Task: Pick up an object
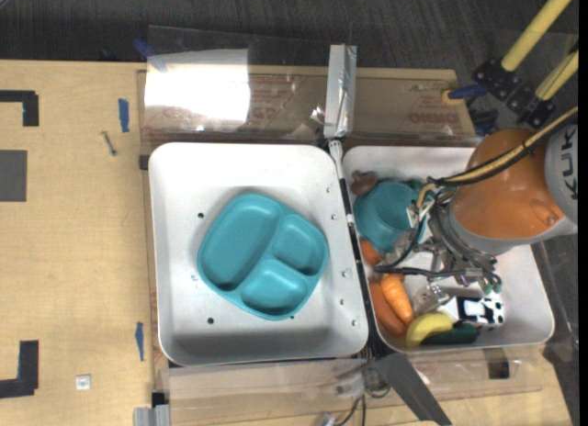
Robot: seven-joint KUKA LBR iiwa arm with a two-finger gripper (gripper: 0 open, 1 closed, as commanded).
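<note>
I note a teal divided plate (264, 254) lying alone near the middle of the left bin (175, 185). Behind that bin a clear plastic sheet (197, 94) glares. Left of the bin, blue tape marks (123, 114) sit on the bench (64, 231).

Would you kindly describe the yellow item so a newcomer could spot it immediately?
Start at the right white bin, the one crowded with toys. Along its near edge, beside the orange carrot, lies a toy banana. It is the sole yellow, curved piece among orange, teal and black-and-white neighbours.
</note>
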